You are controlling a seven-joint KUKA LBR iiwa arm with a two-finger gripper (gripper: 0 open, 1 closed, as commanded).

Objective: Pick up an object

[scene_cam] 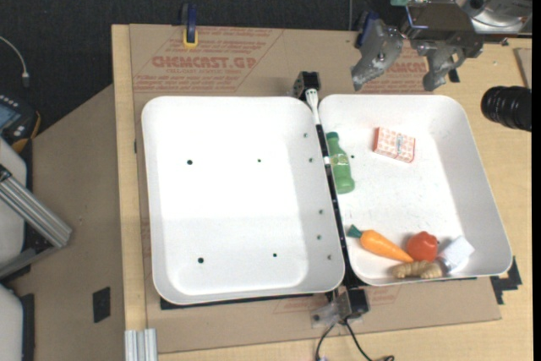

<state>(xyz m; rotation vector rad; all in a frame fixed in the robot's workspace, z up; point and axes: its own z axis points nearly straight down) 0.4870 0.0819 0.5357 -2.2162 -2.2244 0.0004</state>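
My gripper hangs high above the far edge of the right bin, open, with nothing between its two grey fingers. Below it in the right bin lie a pink patterned packet and a green bottle against the left wall. At the bin's near end sit an orange carrot, a red tomato-like ball, a tan ginger-like root and a small white piece.
The left bin adjoins the right one along a shared rim with a black clip at its far end. Both stand on a cardboard sheet with a blue clamp.
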